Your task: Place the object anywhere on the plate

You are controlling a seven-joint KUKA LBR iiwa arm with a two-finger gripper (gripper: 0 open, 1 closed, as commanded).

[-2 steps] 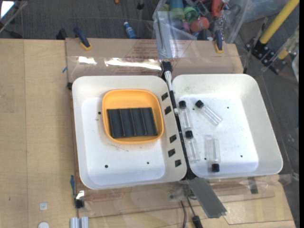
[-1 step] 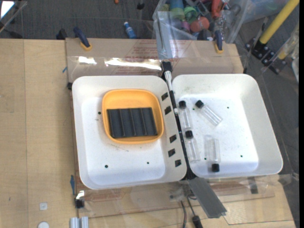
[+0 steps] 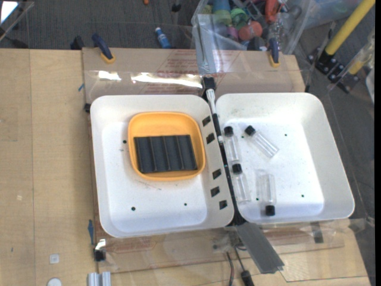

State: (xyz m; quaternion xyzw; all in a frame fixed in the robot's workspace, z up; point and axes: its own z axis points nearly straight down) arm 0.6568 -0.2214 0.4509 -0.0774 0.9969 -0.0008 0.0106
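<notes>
Sitting in the left bin (image 3: 155,213), an orange plate (image 3: 166,119) carries a black ridged block (image 3: 165,154). Right of centre, four clear black-capped vials (image 3: 261,140) lie scattered in the right bin (image 3: 309,159). The tool's state cannot be told.

You have two white bins, the left bin (image 3: 113,207) and the right bin (image 3: 315,130), speckled with small dark dots, on a tan bench (image 3: 36,159). The plate (image 3: 166,121) is orange-yellow and carries a black ribbed block (image 3: 165,154). In the right bin, your four vials (image 3: 262,142) are clear with black caps.
</notes>
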